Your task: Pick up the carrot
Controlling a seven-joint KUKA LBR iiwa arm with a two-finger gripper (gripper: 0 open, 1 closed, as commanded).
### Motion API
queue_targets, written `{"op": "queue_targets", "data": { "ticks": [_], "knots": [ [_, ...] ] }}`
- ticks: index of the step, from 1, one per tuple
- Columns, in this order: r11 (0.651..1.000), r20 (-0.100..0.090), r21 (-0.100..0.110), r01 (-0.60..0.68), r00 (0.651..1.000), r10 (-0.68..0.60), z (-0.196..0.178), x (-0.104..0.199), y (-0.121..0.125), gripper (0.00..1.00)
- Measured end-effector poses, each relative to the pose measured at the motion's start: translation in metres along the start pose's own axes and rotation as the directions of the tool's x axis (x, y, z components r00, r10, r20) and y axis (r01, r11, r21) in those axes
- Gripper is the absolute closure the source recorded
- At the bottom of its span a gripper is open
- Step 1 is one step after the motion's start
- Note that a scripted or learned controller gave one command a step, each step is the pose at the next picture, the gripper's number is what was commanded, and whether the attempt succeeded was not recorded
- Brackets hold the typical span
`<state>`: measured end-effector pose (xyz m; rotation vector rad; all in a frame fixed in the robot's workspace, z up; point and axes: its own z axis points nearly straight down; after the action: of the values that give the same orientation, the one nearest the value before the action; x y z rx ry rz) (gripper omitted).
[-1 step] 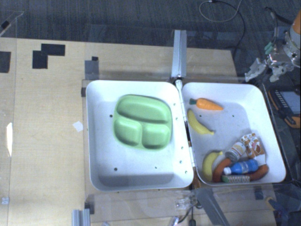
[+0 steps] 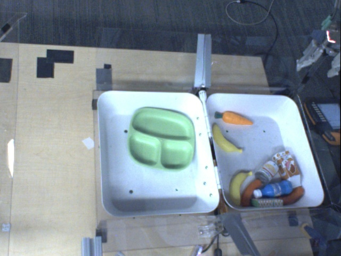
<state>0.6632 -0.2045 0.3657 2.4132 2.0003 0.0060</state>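
The carrot [image 2: 236, 118] is small and orange with a green tip at its left end. It lies flat near the back left corner of the right bin [image 2: 287, 108], pointing right. Nothing touches it. A pale grey part that looks like my gripper [image 2: 318, 52] shows at the upper right edge, well outside the bins and far behind and to the right of the carrot. It is too small and blurred for me to read its state.
A yellow banana [image 2: 225, 140] lies just in front of the carrot. The right bin's front corner holds a pile: a yellow fruit [image 2: 238, 183], a red sausage [image 2: 249, 192], a blue bottle [image 2: 273, 190] and a can [image 2: 268, 170]. A green divided plate [image 2: 161, 137] sits in the left bin [image 2: 114, 159].
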Motion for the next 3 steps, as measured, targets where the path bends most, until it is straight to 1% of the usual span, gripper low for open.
{"op": "queue_targets", "data": {
  "ticks": [1,2,3],
  "knots": [
    [0.998,-0.002,0.005,0.061,0.998,-0.061,0.168,0.048,-0.039,0.00],
    [0.924,-0.003,0.001,0.383,0.924,-0.383,0.226,0.104,-0.037,0.00],
    [0.776,0.000,-0.004,0.631,0.776,-0.631,0.277,0.088,-0.031,0.00]
  ]
}}
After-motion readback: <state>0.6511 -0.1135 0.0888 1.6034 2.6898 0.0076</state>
